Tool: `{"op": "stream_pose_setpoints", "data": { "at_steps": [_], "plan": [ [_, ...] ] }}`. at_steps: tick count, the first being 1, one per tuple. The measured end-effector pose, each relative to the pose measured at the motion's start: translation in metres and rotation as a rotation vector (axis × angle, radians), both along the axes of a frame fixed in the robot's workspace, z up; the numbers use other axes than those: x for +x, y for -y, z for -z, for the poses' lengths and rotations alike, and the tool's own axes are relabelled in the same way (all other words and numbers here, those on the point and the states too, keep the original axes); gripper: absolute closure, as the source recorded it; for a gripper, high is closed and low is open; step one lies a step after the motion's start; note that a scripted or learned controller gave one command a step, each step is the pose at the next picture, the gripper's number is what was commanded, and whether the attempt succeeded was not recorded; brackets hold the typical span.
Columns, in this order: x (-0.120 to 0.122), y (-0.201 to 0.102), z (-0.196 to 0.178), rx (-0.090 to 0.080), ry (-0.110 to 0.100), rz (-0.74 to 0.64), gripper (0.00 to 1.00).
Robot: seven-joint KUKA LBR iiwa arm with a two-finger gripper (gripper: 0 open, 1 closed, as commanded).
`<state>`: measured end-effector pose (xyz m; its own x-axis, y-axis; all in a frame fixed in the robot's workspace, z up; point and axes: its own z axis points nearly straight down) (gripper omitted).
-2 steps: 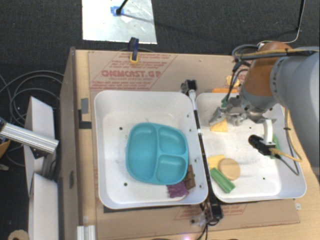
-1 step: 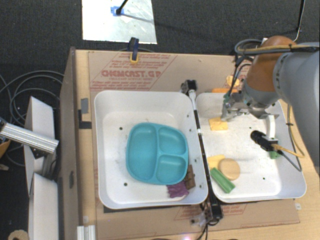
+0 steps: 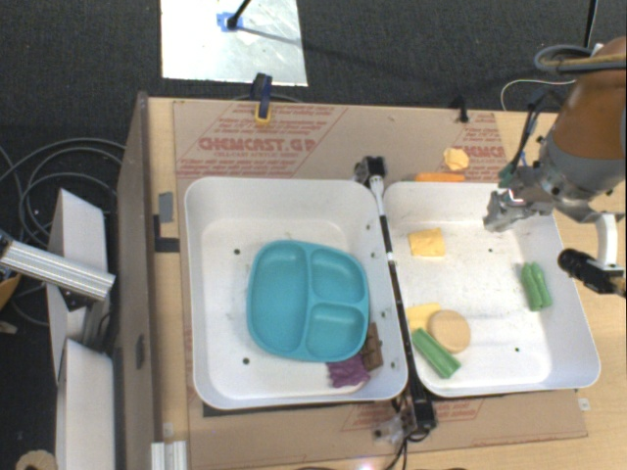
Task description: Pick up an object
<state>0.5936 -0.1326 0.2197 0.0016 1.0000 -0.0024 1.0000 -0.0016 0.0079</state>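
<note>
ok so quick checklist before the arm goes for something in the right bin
1. Pincer over the right white bin: ok, it hangs above the upper right part.
2. Pincer free of load: cannot tell, the fingers are too blurred.
3. Nearest target: ok, the pale yellow square block lies alone on bare floor to the pincer's left.
4. Green ridged stick near the right wall: ok, lying apart from other items.
5. Front cluster: not ok, the tan round disc, a yellow piece and a green stick touch each other.
6. Teal divided plate in the left bin: ok, out of the way.
</note>
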Motion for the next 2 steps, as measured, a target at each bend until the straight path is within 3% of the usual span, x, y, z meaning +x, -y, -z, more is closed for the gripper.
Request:
{"op": "stream_pose_setpoints", "data": {
  "at_steps": [1, 2],
  "plan": [
    [0.0047, -0.0564, 0.0369, 0.005, -0.009, -0.01, 1.0],
    [0.0047, -0.0526, 0.0352, 0.002, -0.007, -0.004, 0.0]
  ]
}}
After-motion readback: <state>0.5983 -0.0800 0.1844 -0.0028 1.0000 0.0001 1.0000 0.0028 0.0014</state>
